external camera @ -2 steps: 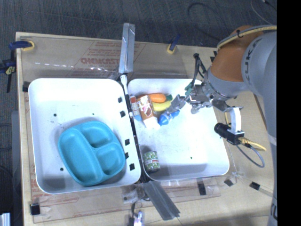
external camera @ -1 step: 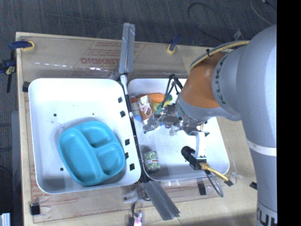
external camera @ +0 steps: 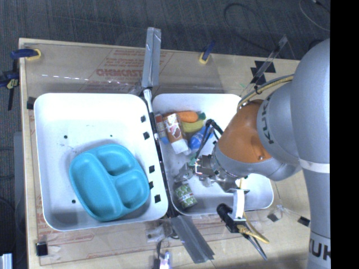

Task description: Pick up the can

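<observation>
The can (external camera: 184, 195), small with a greenish patterned label, lies on its side near the front left corner of the right bin (external camera: 261, 198). My gripper (external camera: 196, 170) hangs over the middle of that bin, just behind and slightly right of the can, below the orange wrist band (external camera: 242, 142). From here the can appears apart from the gripper, with a short gap between them. The arm's bulk hides the right half of the bin.
At the back of the right bin lie a bottle with a brown label (external camera: 173, 131), an orange piece (external camera: 189, 116), a yellow-green piece (external camera: 194, 126) and a blue item (external camera: 194, 142). The left bin (external camera: 61, 116) holds a blue divided tray (external camera: 109, 181).
</observation>
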Robot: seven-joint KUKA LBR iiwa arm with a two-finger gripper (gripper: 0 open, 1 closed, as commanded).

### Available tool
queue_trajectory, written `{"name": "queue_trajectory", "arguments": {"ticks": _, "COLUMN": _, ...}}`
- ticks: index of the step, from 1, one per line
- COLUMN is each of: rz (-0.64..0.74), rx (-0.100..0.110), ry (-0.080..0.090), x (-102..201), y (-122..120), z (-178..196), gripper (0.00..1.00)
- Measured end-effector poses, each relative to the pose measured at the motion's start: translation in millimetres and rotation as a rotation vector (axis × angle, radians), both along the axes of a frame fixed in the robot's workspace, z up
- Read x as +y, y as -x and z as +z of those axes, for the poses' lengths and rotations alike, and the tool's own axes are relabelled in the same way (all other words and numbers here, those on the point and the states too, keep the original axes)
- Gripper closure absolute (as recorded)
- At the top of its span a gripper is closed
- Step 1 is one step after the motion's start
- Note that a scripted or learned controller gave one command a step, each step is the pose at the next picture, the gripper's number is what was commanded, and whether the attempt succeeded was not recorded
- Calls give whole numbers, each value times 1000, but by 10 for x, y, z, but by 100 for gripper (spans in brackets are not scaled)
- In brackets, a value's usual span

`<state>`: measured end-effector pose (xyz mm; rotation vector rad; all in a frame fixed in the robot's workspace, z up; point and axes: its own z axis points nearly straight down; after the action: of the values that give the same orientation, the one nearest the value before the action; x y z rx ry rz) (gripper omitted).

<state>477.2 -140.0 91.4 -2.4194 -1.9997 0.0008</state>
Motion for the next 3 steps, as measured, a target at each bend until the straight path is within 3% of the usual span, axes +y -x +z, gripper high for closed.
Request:
{"name": "queue_trajectory", "arguments": {"ticks": 1, "rz": -159, "rx": -3, "ry": 9, "x": 310, "y": 11, "z": 7, "gripper": 0}}
{"name": "queue_trajectory", "arguments": {"ticks": 2, "rz": -151, "rx": -1, "ry": 4, "x": 334, "y": 1, "z": 100, "gripper": 100}}
{"name": "queue_trajectory", "arguments": {"ticks": 3, "rz": -152, "rx": -1, "ry": 6, "x": 323, "y": 2, "z": 104, "gripper": 0}}
